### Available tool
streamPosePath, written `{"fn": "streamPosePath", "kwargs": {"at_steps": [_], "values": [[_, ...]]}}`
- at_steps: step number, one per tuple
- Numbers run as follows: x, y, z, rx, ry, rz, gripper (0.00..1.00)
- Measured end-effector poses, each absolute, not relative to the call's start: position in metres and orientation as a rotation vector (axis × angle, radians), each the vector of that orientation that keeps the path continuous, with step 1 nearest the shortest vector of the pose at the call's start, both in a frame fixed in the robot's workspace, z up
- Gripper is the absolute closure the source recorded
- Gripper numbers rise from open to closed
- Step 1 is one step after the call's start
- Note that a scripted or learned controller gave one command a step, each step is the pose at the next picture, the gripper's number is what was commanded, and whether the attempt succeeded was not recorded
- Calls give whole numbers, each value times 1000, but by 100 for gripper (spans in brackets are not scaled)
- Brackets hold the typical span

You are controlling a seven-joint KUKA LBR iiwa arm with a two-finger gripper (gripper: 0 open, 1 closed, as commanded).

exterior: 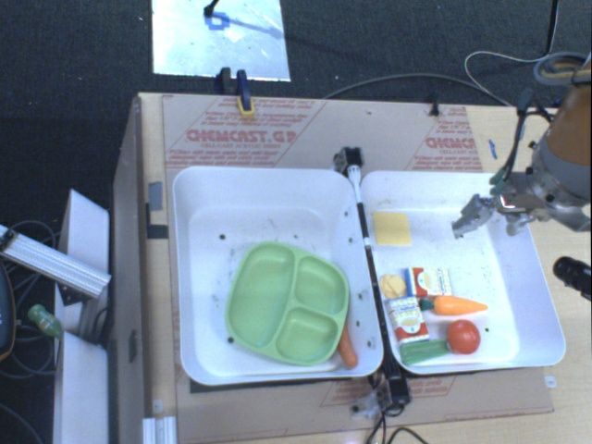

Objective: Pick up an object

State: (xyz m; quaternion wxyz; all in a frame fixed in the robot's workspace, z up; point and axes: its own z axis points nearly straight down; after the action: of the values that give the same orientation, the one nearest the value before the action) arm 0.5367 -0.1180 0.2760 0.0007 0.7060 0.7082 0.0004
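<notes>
The red round tomato point(463, 337) crowds the right bin's point(541, 294) near edge; your empty hand point(474, 213), fingers parted, may nudge neighbours.

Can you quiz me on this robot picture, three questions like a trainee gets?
1. True or false: the green plate lies in the left bin.
2. Which sits nearest the gripper: A tomato, B yellow cheese slice, C carrot?
3. Fill in: the hot dog lies beside the ____ plate.

Key: 1 true. 2 B. 3 green.
</notes>
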Motion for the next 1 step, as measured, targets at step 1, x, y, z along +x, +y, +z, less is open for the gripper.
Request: {"fn": "streamPosePath", "kwargs": {"at_steps": [1], "values": [[573,-112,152,2220,2224,-1,0]]}}
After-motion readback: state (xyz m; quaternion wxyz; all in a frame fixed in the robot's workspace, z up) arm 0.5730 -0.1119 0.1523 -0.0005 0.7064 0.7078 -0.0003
